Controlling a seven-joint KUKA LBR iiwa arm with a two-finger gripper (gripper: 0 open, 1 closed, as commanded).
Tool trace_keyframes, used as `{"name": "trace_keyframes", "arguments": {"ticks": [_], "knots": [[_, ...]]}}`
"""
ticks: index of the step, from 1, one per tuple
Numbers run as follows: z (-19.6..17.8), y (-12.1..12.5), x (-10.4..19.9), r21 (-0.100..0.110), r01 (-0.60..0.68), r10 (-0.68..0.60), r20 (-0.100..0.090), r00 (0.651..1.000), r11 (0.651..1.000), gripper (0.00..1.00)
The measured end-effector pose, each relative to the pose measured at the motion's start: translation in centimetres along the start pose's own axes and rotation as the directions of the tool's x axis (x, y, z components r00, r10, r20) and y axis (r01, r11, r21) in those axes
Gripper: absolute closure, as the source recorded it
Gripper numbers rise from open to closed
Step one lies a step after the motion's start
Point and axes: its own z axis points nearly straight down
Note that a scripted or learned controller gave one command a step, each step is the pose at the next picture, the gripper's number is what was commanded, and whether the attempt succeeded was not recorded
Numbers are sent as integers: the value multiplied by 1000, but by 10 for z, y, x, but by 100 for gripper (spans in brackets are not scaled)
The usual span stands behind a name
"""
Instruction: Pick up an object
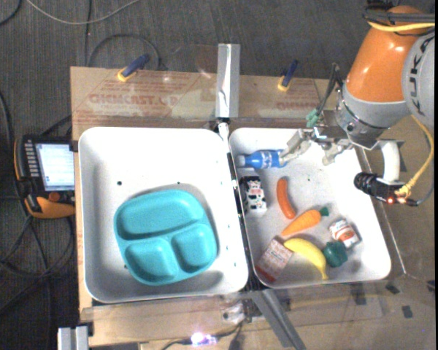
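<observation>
Camera view: right bin (379,265) holds, near edge first, banana (306,255), carrot (304,222), orange sausage (285,197), toy cow (254,195), then blue bottle (263,159). Gripper (317,146) hangs just beyond the bottle, fingers spread, apparently pinching nothing. Left bin (95,152): teal divided tray (166,235).

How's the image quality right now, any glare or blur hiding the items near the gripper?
Camera view: even lighting, soft shadows under the teal tray; mild sheen on the right bin floor, hiding nothing; gripper slightly soft; blue bottle, carrot and banana read clearly.
</observation>
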Motion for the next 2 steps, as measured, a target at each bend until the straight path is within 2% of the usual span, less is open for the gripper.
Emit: {"name": "trace_keyframes", "arguments": {"ticks": [1, 2], "knots": [[72, 8, 5, 1, -29, 29, 1, 1000, 1000, 0], [143, -5, -9, -1, -110, 110, -1, 994, 994, 0]]}}
